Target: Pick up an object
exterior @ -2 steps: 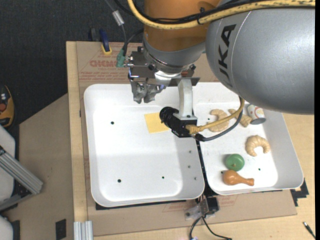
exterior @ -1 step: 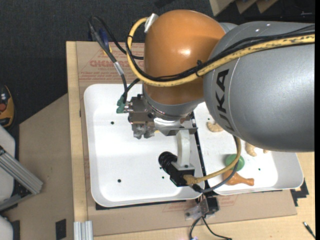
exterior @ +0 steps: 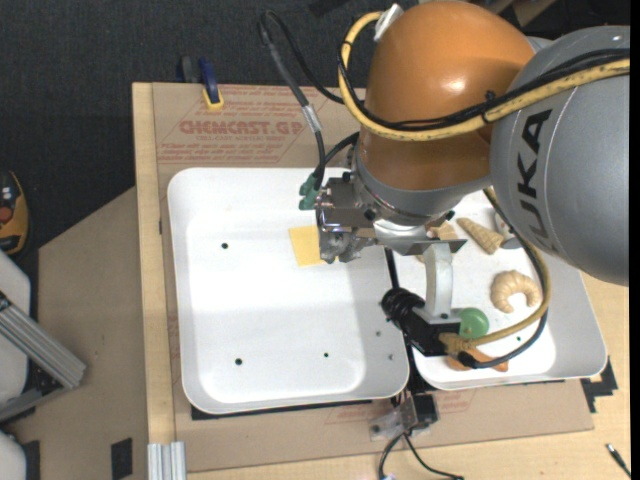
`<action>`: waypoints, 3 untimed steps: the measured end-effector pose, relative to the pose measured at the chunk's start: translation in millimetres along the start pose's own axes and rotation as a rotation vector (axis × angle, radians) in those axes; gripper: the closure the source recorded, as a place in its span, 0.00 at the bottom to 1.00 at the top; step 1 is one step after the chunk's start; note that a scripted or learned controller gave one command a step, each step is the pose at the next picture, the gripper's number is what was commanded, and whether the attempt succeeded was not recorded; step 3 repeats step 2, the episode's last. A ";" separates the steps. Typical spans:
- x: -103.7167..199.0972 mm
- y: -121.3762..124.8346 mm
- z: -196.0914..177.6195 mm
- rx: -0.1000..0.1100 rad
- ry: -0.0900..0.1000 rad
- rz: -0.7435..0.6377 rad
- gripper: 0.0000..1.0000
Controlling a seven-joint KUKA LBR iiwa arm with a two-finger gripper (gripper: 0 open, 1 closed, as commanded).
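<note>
Status: the pick doesn't look done from where I stand. The pincer [exterior: 338, 236] is down low in the left bin [exterior: 200, 208], near its right side. I cannot tell whether it is released or clenched, because the wrist and the orange band hide most of it.

Left of the pincer: a flat yellow square [exterior: 305, 246], lying on the bin floor and touching or just beside the tip. It looks like the target. I'd judge it not lifted yet, since it sits flat on the white floor. That's the only item I see in the left bin.

Right of the pincer, in the right bin [exterior: 590, 353], partly hidden by the arm:
- a tan cone-shaped piece [exterior: 484, 234], nearest;
- a croissant-shaped piece [exterior: 515, 289], further right and toward the front;
- a green ball [exterior: 470, 322] and an orange piece [exterior: 472, 356] by the front rim, under the cable loop.

Left to do: confirm grasp, lift clear of the bin.
</note>
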State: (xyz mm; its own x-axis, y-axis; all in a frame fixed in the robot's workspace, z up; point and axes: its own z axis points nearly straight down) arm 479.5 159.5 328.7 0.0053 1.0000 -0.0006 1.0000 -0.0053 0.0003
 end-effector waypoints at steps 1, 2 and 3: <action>51.7 24.5 -107.7 -0.014 0.007 -0.011 1.00; 53.6 19.2 -13.9 0.010 -0.003 -0.005 1.00; 53.6 19.2 -13.9 0.010 -0.003 -0.005 1.00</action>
